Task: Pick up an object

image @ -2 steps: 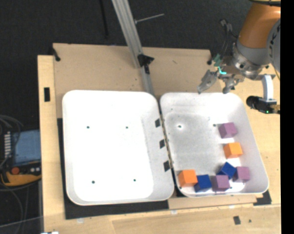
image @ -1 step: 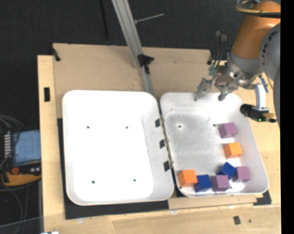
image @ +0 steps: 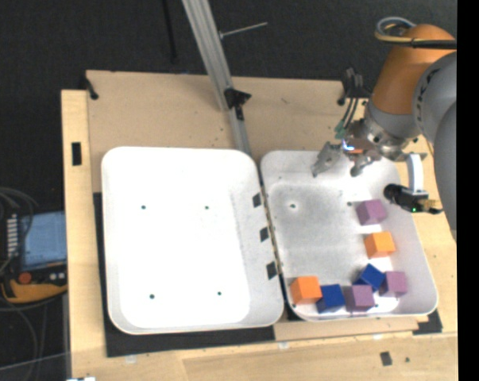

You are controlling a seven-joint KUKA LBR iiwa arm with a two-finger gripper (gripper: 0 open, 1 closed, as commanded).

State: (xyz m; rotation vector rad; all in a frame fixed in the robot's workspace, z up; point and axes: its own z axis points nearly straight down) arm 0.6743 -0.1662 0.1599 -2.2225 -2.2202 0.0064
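Note:
My gripper [image: 340, 163] hangs over the far edge of the right bin [image: 318, 236], its two fingers spread apart with nothing between them. Small blocks lie in that bin, well in front of the gripper. A purple block [image: 372, 211] sits near the right wall, with an orange block [image: 380, 244] just below it. Along the near wall sit an orange block [image: 306, 289], a blue block [image: 330, 298], a purple block [image: 359, 297], a blue block [image: 372, 276] and a purple block [image: 395, 282].
The left bin [image: 183, 236] is beside the right one, joined by black clips [image: 264, 234]. A slanted metal post [image: 211, 54] rises behind the bins. A blue device with cables [image: 32, 248] lies off the bench at left.

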